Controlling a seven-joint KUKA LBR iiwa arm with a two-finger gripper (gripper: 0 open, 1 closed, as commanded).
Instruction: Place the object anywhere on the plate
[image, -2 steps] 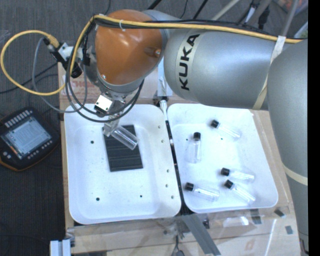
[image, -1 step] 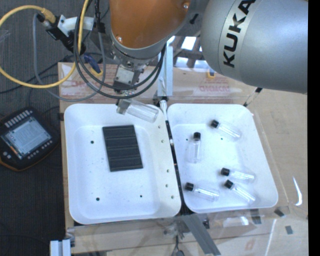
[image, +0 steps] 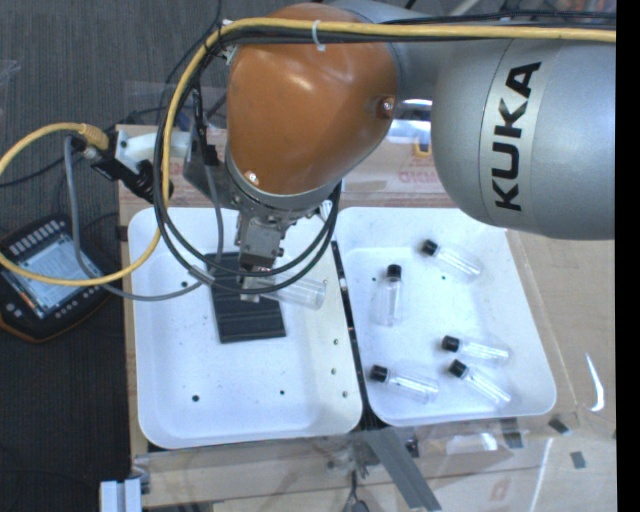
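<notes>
A dark square plate (image: 245, 318) lies flat in the left white bin (image: 180, 400). My gripper (image: 254, 276) hangs over the plate's far edge, below the orange band of the arm. A clear vial (image: 303, 293) lies on its side right under the gripper. It sticks out to the right past the plate's far right corner. The gripper body hides the vial's left end, so I cannot tell whether the vial is held or resting.
The right bin (image: 530, 330) holds several clear vials with black caps, such as one (image: 389, 292) near its left wall and one (image: 450, 258) at the back. A pendant (image: 45, 270) and yellow cable (image: 40, 145) lie left of the bench.
</notes>
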